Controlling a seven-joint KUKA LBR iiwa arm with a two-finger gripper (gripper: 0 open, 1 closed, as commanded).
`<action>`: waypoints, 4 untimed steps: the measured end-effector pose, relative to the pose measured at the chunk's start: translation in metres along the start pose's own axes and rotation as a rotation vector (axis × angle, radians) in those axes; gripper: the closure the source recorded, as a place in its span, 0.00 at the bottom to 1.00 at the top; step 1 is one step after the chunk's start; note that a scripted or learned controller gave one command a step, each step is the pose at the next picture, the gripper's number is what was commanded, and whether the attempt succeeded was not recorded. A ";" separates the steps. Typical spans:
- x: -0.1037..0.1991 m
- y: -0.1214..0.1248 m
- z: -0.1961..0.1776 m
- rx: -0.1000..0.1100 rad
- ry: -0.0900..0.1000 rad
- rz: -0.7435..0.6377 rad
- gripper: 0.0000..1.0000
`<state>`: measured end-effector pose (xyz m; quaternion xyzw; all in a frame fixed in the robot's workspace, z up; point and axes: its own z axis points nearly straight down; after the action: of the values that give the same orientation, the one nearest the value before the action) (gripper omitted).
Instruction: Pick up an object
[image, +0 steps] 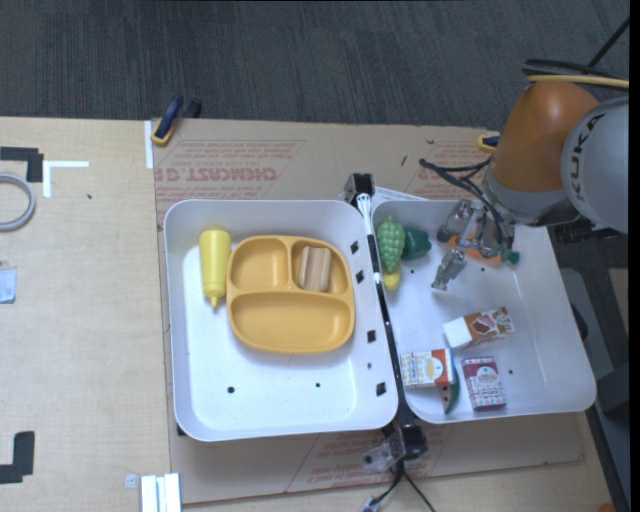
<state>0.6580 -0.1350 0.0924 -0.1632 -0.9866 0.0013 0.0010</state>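
Tan tabletop (90, 330), two white bins. My end effector (452, 268) hangs released, nothing held. Toy corn (389, 243) just left: light, stiff, prob slippery; pinch mid-cob.

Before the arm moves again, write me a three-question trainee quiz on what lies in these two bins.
1. True or false: the yellow divided tray lies in the right bin.
2. What lies beside that tray, along its left side? A) mustard bottle B) toy corn C) red carton
3. Fill in: the gripper hangs over the ____ bin.

Key:
1. False: the tray is in the left bin.
2. A: the yellow mustard bottle. The toy corn and red carton are in the right bin.
3. Right.
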 end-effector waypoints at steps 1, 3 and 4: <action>-0.002 0.001 -0.011 -0.004 -0.009 0.003 1.00; 0.084 -0.005 -0.017 -0.003 -0.005 -0.406 1.00; 0.084 -0.005 -0.017 -0.003 -0.005 -0.406 0.00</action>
<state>0.5772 -0.1130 0.1094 0.0390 -0.9992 -0.0002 -0.0013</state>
